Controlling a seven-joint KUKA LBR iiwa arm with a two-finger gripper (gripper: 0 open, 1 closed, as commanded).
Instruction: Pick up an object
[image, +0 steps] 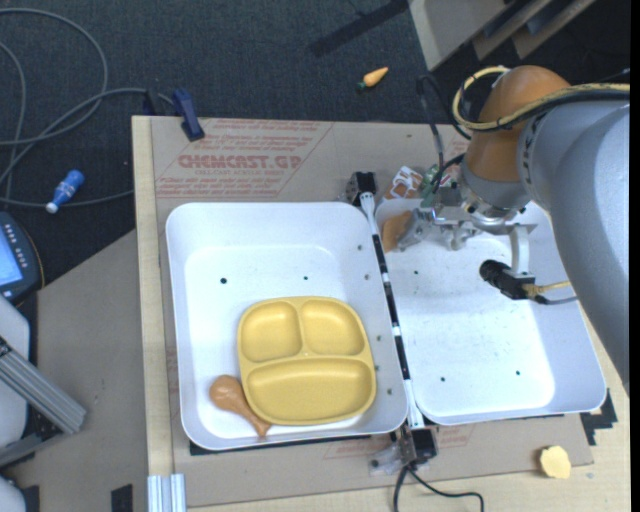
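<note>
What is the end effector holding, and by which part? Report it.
Cannot be told: the end effector sits at the far corner of the right bin beside a brown object, but no grip on it is visible.

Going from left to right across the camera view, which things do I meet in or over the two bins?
In order: orange-brown drumstick toy → yellow divided plate → brown item → tool.

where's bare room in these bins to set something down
Free: right bin floor below the end effector; left bin strip above the yellow plate. Crowded: around that plate and tan drumstick, and the right bin's top corner by the brown piece.
</note>
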